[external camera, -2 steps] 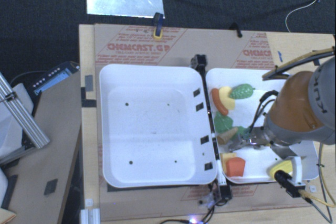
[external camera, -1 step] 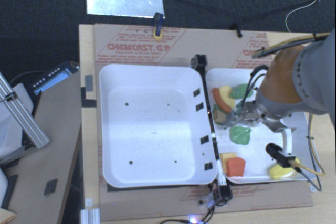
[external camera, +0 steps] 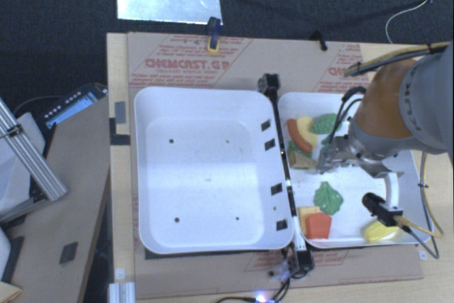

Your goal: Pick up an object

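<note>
I see the arm (external camera: 397,106) reaching into the right bin (external camera: 404,174), gripper (external camera: 328,161) low near its left wall beside the red-and-yellow toy (external camera: 301,133) and a green piece (external camera: 325,123). I cannot tell how the pincer stands. A green leaf (external camera: 328,197), orange block (external camera: 318,225) and yellow piece (external camera: 379,230) lie nearer the front. The left bin (external camera: 206,170) sits alongside.
</note>
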